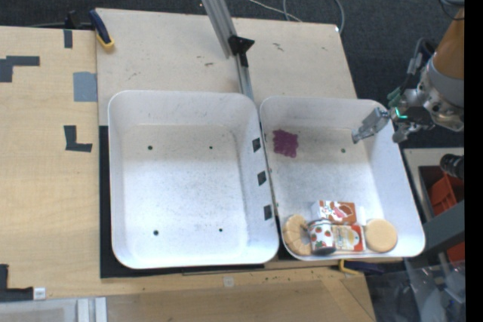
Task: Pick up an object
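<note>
Camera view, looking down at a slant: pale wooden worktop (173, 49) carrying two shallow white plastic bins side by side. Left white bin (121, 185): bare speckled floor. Right white bin (321, 121): one small purple, roughly square soft piece (285, 142) lying flat in the upper left part, its sides about in line with the bin walls, no clear long axis; along the near wall, a tight row running left to right of a round tan biscuit-like disc (296, 233), a red-and-white printed packet (332, 224) with a small patterned cup-like item (322, 237) against it, and a second round tan disc (381, 235) at the right end. The row items touch or nearly touch; the purple piece lies well apart from them. Grey two-finger pincer (377, 121) at the right bin's upper right rim, one finger slanting down-left over the wall; nothing visible between the fingers, and how far apart they stand cannot be told. Grey arm with orange band (453, 49) at right edge.
</note>
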Motion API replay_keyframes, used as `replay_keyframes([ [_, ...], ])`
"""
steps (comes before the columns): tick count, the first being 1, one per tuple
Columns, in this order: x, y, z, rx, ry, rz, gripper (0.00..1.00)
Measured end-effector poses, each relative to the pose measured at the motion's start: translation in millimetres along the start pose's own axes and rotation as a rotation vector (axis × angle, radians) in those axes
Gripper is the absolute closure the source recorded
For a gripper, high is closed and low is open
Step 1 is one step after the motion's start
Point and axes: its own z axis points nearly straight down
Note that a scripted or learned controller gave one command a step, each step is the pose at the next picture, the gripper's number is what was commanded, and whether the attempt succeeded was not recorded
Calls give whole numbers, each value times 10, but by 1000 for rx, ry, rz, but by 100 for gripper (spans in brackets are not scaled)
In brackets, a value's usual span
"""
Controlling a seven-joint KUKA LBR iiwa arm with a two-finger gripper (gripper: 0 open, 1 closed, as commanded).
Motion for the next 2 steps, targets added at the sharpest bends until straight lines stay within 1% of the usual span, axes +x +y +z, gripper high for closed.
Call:
replay_keyframes([
  [1,2,8,-25,-5,-1,-2,0],
  [2,-23,-49,427,0,-1,0,0],
])
